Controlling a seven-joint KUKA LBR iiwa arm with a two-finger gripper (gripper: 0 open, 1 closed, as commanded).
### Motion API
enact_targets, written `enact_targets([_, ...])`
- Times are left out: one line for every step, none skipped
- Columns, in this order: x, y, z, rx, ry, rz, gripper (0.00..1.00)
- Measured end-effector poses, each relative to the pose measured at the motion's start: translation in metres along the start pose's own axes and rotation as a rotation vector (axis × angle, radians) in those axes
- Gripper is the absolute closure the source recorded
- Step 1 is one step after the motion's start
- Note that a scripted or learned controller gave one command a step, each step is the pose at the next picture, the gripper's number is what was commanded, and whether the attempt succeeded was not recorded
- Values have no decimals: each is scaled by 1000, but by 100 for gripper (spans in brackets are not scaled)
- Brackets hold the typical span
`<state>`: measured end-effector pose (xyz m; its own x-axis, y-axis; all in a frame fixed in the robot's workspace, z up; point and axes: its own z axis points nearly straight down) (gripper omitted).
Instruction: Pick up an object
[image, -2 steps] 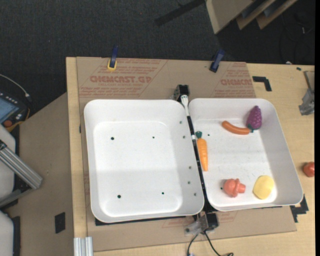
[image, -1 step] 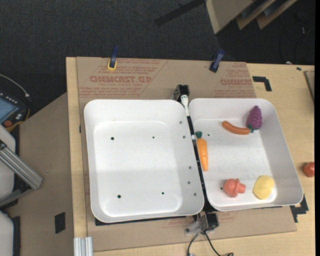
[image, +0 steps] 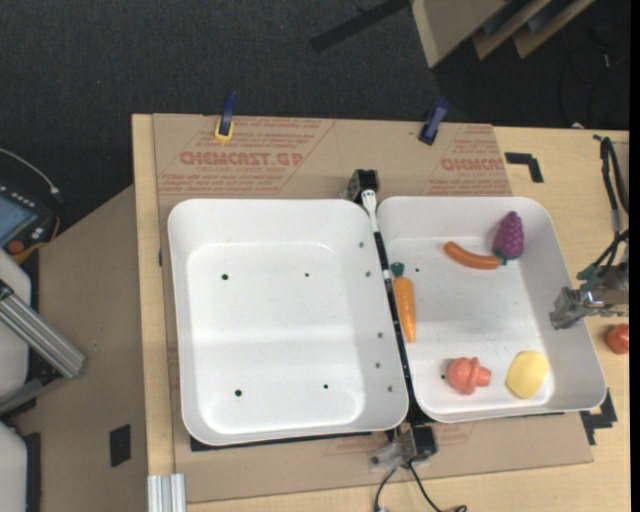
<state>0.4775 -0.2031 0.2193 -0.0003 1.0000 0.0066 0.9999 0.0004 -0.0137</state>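
Observation:
The right white bin (image: 478, 325) holds several toy foods. An orange carrot (image: 404, 308) lies along its left wall. At the back lies an orange-red sausage (image: 470, 257), with a purple bunch of grapes (image: 508, 236) just right of it. A red-orange fruit (image: 466, 375) and a yellow lemon (image: 527, 373) sit near the front. My gripper (image: 568, 308) shows as a small grey shape at the bin's right rim, above and right of the lemon. Nothing is visibly in it.
The left white bin (image: 182, 300) sits beside the right one on a cardboard sheet (image: 300, 140). Two blue clamps (image: 227, 118) (image: 434, 120) hold the sheet at the back. Cables (image: 612, 190) hang at the right edge. A small orange-red patch (image: 617, 340) lies outside the right bin.

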Motion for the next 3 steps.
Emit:
enact_targets([-3,2,-9,-14,-7,2,0])
enact_targets([-22,1,-103,-22,-12,0,0])
enact_targets([-13,35,-240,-33,-15,-4,0])
